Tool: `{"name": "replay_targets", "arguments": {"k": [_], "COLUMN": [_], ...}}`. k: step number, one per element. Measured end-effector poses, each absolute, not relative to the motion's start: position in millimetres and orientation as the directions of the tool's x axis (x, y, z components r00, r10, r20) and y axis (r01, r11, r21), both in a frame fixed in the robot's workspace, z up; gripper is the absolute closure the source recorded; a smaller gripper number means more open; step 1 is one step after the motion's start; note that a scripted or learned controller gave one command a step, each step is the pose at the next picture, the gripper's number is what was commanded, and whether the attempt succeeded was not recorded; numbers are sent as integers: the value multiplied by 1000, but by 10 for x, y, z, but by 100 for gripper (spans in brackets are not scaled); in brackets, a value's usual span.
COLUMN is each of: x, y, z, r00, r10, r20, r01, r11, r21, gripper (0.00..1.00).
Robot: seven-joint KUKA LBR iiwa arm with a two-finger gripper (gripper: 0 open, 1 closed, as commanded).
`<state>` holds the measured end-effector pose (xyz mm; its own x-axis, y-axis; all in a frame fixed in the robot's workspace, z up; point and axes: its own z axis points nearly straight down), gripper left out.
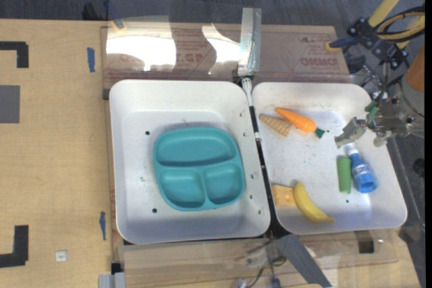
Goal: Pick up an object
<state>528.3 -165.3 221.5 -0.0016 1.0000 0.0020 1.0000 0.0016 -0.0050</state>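
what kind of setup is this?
Likely a lab bin-picking bench, not a kitchen: two white bins side by side, toy food such as a carrot and banana, and the gripper over the right bin.

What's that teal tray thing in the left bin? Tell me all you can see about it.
The teal tray looks like a smooth plastic meal plate with rounded corners. It has three hollows: one long one along the far side and two smaller ones nearer the camera. It lies flat and slightly turned, near the middle of the left bin, with nothing in it and nothing else touching it.
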Motion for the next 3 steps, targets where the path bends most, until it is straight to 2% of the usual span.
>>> {"name": "replay_targets", "arguments": {"k": [1,2,3], "x": [4997,5703,5820], "y": [-1045,-1107,-1741], "z": [2210,1233,971], "r00": [-26,-17,-189], "r10": [1000,1000,982], "r20": [3,2,0], "r01": [1000,1000,982], "r11": [26,17,189], "r21": [-5,-12,-4], "gripper": [0,0,0]}}
